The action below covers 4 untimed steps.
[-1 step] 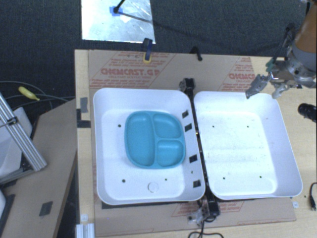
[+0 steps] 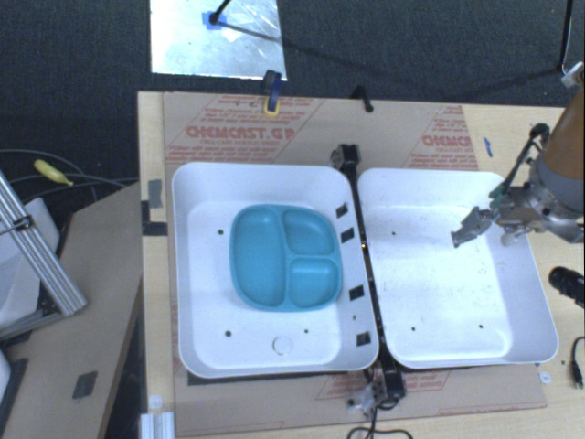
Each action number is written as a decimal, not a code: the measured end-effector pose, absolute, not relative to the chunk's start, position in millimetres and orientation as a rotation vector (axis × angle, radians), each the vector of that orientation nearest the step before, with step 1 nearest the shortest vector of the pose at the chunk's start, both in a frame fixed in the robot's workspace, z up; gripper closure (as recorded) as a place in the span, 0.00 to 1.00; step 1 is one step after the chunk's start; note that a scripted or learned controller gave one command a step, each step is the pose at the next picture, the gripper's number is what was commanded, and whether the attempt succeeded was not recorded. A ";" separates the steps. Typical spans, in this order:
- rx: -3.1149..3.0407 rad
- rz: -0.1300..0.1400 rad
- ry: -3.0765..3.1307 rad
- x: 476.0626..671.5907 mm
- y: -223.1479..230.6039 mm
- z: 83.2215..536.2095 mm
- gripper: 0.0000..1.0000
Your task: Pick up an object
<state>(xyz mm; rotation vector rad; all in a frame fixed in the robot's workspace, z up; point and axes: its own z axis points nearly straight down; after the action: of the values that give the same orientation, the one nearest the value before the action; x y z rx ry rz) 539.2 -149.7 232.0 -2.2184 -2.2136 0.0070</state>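
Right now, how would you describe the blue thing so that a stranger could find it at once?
Look at the two white bins side by side and take the left bin. Near its middle lies a light blue divided plate, with three compartments, one large and two small. It is the single coloured thing in the bins; the pincer is over the right bin.

Grey metal gripper [image 2: 468, 230], dark cable along wrist, grey arm housing [image 2: 559, 176]
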 end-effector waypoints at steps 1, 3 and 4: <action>-2.207 -0.005 -2.233 519.2 -65.2 243.0 0.00; -2.222 0.000 -2.222 486.9 -70.4 401.8 0.00; -2.215 0.011 -2.215 485.1 -72.6 254.9 0.00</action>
<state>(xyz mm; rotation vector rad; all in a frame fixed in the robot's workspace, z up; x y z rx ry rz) 485.1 -72.6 254.9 -2.2152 -2.2151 0.0114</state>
